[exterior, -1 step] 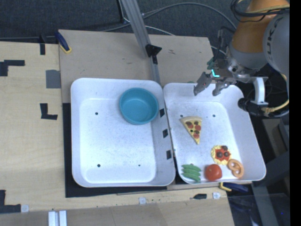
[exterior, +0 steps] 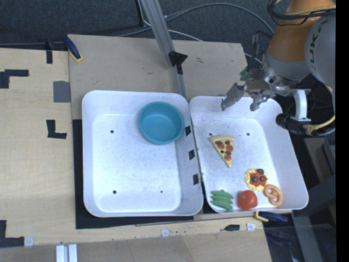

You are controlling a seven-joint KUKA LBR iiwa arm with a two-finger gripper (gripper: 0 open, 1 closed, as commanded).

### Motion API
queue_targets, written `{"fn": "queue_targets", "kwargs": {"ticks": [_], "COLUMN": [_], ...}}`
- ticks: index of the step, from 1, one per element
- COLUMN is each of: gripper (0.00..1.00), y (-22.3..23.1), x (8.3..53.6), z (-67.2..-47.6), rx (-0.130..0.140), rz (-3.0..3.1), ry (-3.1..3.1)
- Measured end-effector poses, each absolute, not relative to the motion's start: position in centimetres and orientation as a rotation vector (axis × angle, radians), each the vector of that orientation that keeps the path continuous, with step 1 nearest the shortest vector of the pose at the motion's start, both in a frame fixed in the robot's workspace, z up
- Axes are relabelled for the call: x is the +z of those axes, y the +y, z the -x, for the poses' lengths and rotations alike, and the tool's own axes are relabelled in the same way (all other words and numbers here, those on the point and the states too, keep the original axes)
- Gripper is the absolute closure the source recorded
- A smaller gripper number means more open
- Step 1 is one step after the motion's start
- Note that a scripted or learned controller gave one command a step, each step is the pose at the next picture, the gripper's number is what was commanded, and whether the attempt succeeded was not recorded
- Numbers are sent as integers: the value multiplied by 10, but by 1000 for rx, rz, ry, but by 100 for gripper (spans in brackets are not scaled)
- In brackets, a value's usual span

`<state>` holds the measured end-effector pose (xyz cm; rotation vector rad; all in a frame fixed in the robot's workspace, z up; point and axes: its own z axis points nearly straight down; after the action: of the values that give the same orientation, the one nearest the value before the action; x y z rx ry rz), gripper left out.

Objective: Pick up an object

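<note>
Gripper (exterior: 240,102) fingers spread, nothing between; your nearest target, triangular toy pizza slice (exterior: 223,148), lies below-left of it, long axis pointing away from it.

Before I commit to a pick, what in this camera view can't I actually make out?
- Gripper: its height above the right bin can't be judged from this slanted top view.
- Small round toy beside the pretzel: too small to identify.
- Green item: blurred, so its type is unclear.
- Right bin's near rim: partly hidden by the tomato.
</note>
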<state>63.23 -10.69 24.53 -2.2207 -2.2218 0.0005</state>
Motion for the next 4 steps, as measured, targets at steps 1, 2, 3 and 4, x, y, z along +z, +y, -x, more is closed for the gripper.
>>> {"fn": "queue_targets", "kwargs": {"ticks": [1, 2, 3, 4], "gripper": [0, 0, 0, 100], "y": [-100, -101, -100, -100], "x": [199, 135, 88, 100], "z": [-637, -638, -638, -639], "rx": [4, 7, 1, -1], "rz": [2218, 2217, 2220, 2221], "ry": [-2220, -2219, -2223, -2224]}}
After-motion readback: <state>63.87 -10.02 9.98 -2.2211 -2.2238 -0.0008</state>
